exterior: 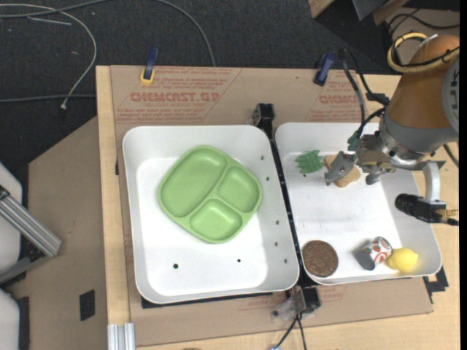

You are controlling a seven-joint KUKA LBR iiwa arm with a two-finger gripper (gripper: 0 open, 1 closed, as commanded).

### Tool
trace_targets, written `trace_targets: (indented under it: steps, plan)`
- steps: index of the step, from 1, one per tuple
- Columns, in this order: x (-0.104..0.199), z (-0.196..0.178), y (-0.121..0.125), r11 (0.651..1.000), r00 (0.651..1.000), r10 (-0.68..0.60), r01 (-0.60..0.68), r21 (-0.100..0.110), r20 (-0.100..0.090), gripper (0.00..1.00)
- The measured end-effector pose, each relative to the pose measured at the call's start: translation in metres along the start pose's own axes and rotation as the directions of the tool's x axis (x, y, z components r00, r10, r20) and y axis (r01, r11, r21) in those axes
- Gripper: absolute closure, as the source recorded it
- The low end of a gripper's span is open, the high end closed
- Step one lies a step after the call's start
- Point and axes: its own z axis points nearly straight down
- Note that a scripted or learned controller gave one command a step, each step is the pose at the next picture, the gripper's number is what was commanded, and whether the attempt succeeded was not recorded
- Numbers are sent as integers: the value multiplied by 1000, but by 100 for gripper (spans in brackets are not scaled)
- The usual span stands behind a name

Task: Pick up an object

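Note:
The right bin (350, 221) holds several small items. A green leafy toy (310, 161) lies at its far left. A tan block (351, 177) sits just right of it, and my gripper (340, 170) is low over that block, touching or nearly touching it. I cannot tell whether the block is held. Along the near edge lie a brown round disc (319, 258), a red-and-white object (375, 252) and a yellow lemon-like piece (403, 259).
The left bin (139, 217) holds a green divided plate (211, 193). The arm's grey and orange body (423, 100) hangs over the right bin's far right corner. A black part (419, 207) juts over its right rim. Clamps and cables lie along the bench's back edge.

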Motion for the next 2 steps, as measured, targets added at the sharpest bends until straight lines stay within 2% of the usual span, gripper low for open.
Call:
trace_targets:
  steps: [1, 2]
  plan:
    - [0, -8, 3, 1000, 1000, -3, 3, -15, 2, 0]
    - [0, 34, 3, 1000, 1000, -2, 2, -11, 1, 0]
